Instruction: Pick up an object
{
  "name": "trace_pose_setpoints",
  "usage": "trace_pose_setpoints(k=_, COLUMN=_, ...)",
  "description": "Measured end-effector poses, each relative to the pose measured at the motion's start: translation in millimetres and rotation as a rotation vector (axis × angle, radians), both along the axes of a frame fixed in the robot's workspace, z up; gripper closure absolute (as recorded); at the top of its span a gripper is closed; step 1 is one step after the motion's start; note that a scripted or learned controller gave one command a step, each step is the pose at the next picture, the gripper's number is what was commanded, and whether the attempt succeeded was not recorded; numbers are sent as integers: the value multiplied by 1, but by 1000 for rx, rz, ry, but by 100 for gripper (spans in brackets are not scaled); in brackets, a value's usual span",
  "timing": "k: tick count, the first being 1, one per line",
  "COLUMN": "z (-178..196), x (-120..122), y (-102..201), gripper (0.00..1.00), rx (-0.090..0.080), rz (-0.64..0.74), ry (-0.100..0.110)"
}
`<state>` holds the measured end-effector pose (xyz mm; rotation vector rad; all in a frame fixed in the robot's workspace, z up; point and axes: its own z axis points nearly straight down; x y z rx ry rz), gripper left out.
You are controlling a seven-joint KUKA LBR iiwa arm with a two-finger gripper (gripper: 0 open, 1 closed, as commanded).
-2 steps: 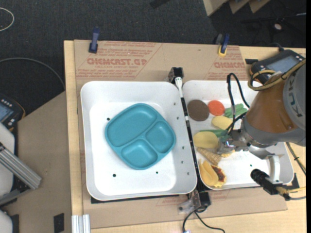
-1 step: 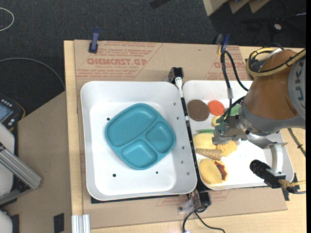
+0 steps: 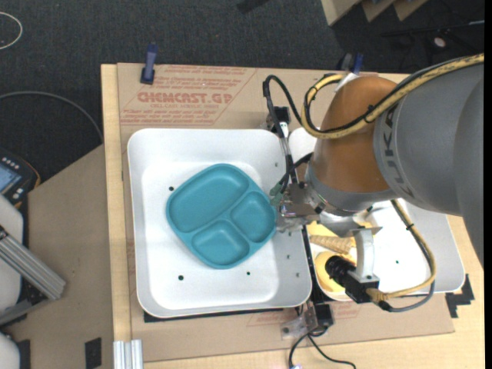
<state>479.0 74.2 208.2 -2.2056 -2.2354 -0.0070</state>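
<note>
A teal divided plate [image 3: 222, 214] with three compartments lies flat in the left white bin [image 3: 154, 167]. My gripper [image 3: 287, 206] sits at the plate's right edge, over the wall between the two bins, under the orange band of the arm [image 3: 355, 141]. In the right bin [image 3: 438, 260] I see a waffle cone shape [image 3: 332, 243] and a pale yellow round object with a dark centre [image 3: 332, 277], both partly hidden by the arm and its cables.
The arm's big grey body covers most of the right bin. Cables loop above the wrist near the bins' far edge. A blue clamp [image 3: 148, 64] sits on the cardboard board behind the left bin.
</note>
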Motion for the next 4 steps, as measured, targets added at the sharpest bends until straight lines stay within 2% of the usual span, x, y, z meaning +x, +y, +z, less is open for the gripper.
trace_pose_setpoints(k=1, z=95, x=1, y=84, gripper=100, rx=1, rz=-3, ry=-8)
trace_pose_setpoints(k=2, z=100, x=1, y=79, gripper=100, rx=-4, rz=-12, ry=1)
trace_pose_setpoints(k=3, z=214, x=2, y=49, gripper=100, rx=0, rz=-15, ry=-12)
trace_pose_setpoints(k=4, z=333, x=1, y=89, gripper=100, rx=3, rz=-8, ry=-14)
